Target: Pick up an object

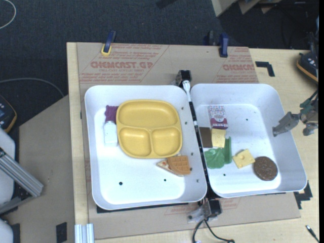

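The right bin [263,103] holds several small items. A pink and white carton [217,115] lies near its back left, with a brown block [205,136] and a pale yellow slab [218,137] just in front. A green leafy piece [217,157], a yellow cheese wedge [243,159] and a round brown patty [265,168] sit along the front. My gripper [296,127] hovers over the right rim of this bin, open with nothing between its fingers, well clear of the patty and wedge.
The left bin [136,189] carries a yellow divided plate [149,128]. A purple item [111,112] and a white bottle [110,133] lie at its left, and a toast-like slice [176,165] at its front. Clamps hold the board's back edge.
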Controlling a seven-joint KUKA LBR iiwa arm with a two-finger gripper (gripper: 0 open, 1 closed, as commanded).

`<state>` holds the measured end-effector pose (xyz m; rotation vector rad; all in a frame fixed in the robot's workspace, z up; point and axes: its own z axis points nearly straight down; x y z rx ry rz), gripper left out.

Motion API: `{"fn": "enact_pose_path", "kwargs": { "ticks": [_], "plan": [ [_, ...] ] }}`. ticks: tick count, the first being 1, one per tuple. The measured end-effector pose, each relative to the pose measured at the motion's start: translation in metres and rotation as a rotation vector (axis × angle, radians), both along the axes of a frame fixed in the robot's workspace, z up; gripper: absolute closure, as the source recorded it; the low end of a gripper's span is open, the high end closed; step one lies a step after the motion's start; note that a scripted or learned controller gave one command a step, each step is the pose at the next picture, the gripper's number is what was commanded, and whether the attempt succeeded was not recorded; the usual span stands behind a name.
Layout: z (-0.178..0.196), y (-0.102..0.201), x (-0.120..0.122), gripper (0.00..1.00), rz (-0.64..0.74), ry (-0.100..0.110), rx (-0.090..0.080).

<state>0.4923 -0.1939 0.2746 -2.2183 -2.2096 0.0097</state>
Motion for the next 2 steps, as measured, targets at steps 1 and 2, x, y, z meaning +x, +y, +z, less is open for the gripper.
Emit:
{"fn": "enact_pose_path", "kwargs": {
  "ticks": [1, 2],
  "plan": [
    [0.006, 0.0, 0.002, 0.0, 0.004, -0.012, -0.003],
    [-0.048, -0.006, -0.006, 0.0, 0.003, -0.005, 0.0]
  ]
}}
